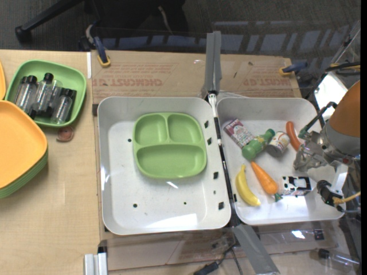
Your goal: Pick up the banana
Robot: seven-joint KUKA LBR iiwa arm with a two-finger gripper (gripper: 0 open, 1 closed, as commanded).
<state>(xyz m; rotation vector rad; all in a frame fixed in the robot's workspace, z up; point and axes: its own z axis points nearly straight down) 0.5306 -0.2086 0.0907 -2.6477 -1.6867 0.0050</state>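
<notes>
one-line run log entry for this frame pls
target: curved yellow banana, right white bin, beside orange carrot | gripper: over bin's right side, apart from banana | grasp: not yet

One camera hangs fixed above the surface, looking down at a slant from a middling height. It takes in both shallow white plastic bins (109,153) side by side, the brown cardboard sheet (172,76) beneath them, and dark carpet beyond the far edge. The grey arm with the orange band (344,125) enters from the right.

Banana (246,185) yellow; carrot (264,178) orange; divided plate (170,144) lt green; bins (114,171) white; bottle (256,144) green.
</notes>
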